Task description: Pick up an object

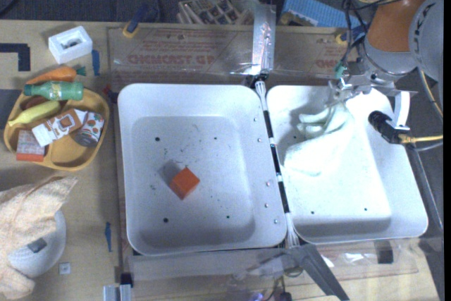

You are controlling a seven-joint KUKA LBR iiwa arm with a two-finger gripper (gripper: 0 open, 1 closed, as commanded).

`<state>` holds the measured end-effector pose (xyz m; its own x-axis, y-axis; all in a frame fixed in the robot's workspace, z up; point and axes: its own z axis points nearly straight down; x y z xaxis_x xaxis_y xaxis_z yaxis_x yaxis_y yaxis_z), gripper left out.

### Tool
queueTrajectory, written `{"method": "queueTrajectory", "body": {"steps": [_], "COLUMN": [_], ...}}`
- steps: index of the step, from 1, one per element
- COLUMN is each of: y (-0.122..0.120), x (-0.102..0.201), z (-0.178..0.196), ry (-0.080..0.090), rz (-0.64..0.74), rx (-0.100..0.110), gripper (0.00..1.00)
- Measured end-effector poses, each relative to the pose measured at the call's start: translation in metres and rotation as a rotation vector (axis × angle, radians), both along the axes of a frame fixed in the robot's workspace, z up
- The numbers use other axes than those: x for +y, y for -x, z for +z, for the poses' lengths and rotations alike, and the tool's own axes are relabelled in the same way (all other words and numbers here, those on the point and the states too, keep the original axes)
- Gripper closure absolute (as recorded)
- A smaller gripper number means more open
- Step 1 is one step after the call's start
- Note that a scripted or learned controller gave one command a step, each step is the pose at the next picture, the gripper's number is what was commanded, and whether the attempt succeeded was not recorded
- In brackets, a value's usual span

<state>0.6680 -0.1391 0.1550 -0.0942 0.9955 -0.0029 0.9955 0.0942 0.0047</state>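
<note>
An orange cube [185, 182] lies in the left bin [141, 109], a little left of its middle. A pale, crumpled cloth-like thing [315, 139] is spread over the back left part of the right bin [402, 215]. One pale strip of it [325, 115] runs up toward my gripper [339, 91]. The gripper hangs from the grey and orange arm [398, 10] over the back of the right bin, directly above that strip. Whether it touches the strip is unclear.
A yellow bowl [60, 160] with toy food stands left of the bins, and a beige cloth [32, 211] lies below it. A small white box [70, 44] sits at the back left. Cables hang beside the arm at the right bin's far edge.
</note>
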Motion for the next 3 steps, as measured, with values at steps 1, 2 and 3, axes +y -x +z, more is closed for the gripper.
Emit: {"method": "queueTrajectory", "body": {"steps": [1, 2, 3], "y": [0.0, 0.055, 0.05], "x": [0.021, 0.002, -0.016], "z": [-0.068, -0.015, -0.058], "ry": [-0.001, -0.003, -0.002], "rz": [-0.162, 0.093, 0.107], "rx": [0.0, 0.005, 0.004], "gripper": [0.0, 0.0, 0.0]}}
